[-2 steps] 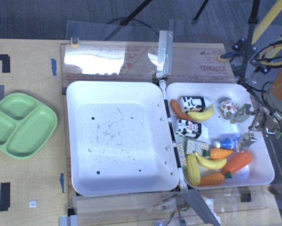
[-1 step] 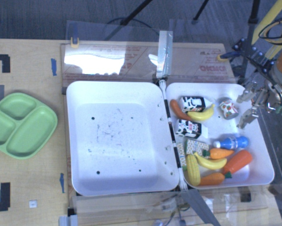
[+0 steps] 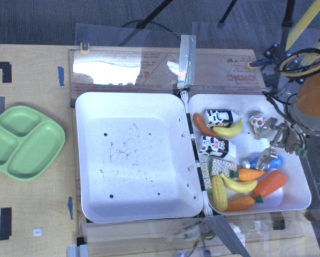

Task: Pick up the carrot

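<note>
Right bin, front corner: carrot lying aslant, touching a yellow banana and a smaller orange piece; corn cob beside. Hand low over the bin just behind the carrot; finger state cannot be told. Green divided plate on bench, far left.

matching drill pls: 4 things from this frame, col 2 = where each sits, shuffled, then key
Column 1
1. green divided plate
2. corn cob
3. large carrot
4. pincer

Column 2
A. right bin, near its right front corner
B. on the bench, left of both bins
C. over the right bin, above the blue object
D. right bin, front left, against the divider

Pairs: 1-B, 2-D, 3-A, 4-C
</note>
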Robot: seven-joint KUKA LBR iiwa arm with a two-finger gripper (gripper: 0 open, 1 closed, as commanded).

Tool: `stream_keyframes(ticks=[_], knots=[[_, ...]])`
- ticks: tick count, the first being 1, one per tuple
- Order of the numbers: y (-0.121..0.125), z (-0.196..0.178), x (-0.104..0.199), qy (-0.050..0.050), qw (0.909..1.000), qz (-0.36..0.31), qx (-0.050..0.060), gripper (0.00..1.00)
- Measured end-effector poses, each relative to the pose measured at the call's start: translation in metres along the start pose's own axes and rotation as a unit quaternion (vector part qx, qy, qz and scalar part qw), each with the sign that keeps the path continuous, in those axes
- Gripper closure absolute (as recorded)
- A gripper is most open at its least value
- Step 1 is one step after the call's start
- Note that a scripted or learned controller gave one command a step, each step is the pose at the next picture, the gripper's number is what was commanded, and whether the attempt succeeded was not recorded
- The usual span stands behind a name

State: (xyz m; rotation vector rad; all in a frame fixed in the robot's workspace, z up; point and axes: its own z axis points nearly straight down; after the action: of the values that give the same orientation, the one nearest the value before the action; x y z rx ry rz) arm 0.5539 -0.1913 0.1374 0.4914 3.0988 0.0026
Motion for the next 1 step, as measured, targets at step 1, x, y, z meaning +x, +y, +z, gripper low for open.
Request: stream_keyframes(ticks=[1], knots=[[0.0065, -0.0075, 0.0492, 0.000, 0.9995, -0.031, 0.000, 0.00]])
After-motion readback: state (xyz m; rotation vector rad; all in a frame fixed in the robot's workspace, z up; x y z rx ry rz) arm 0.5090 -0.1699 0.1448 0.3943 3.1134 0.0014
